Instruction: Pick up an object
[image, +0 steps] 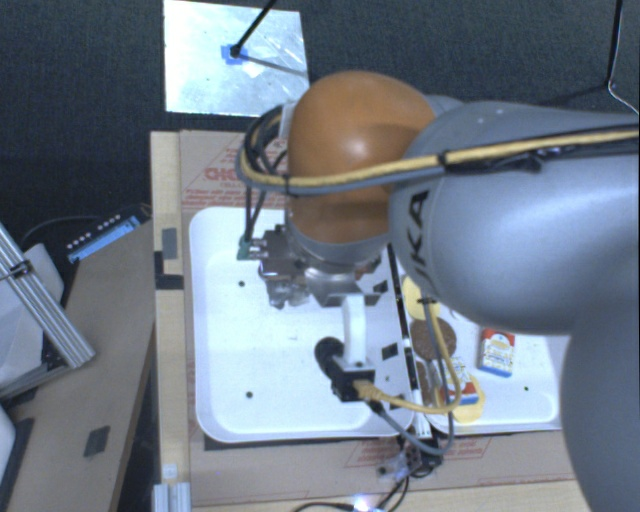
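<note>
1. Current position. The arm (520, 210) reaches in from 3 o'clock. Its orange band (350, 150) hangs over the left bin (215, 400), and the gripper (298, 272) sits below it, toward the 12 o'clock half of that bin. The wrist blocks the line of sight, so I cannot tell how far open the gripper is, or whether it has hold of anything.

2. Location of candidates. The pickable things lie in the right bin (535, 410), at 3 o'clock from the gripper:
- a small orange-and-white carton (497, 353), well clear of the arm's cables;
- a brown round item (437, 340), near the wall between the bins;
- a yellow item (472, 402), at 6 o'clock from the brown one.

3. Step in hand. Judged from this view, the task is at the approach stage, with no grasp confirmed. The visible floor of the left bin under the gripper carries only small dark marks.

4. Next move. Travel toward 3 o'clock over the dividing wall is probably called for. The gripper should then centre above one item, the carton being the most isolated, before it descends.
</note>
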